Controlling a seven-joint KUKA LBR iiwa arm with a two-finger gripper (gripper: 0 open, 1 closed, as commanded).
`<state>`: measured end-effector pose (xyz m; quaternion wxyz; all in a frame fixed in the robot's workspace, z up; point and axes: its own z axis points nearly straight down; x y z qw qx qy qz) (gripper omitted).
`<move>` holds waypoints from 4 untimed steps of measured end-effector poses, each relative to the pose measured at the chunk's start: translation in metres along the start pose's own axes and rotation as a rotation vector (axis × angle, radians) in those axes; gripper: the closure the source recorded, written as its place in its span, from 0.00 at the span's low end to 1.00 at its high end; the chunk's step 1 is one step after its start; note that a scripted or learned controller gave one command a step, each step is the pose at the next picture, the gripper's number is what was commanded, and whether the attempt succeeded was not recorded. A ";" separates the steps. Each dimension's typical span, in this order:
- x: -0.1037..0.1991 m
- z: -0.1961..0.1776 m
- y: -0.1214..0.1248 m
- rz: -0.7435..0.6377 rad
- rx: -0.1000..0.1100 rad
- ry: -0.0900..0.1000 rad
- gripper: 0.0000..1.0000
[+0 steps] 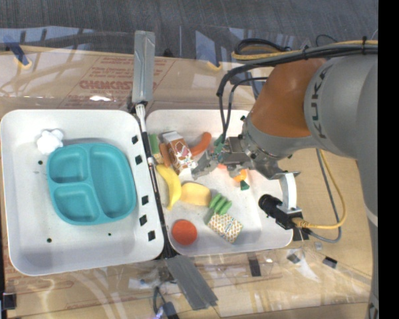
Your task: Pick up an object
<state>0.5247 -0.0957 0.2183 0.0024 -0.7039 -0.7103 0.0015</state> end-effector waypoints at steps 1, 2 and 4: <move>-0.044 0.053 0.067 0.078 0.001 -0.001 0.00; -0.109 0.126 0.103 -0.011 -0.004 -0.002 0.00; -0.046 0.123 0.110 -0.168 -0.005 -0.010 0.00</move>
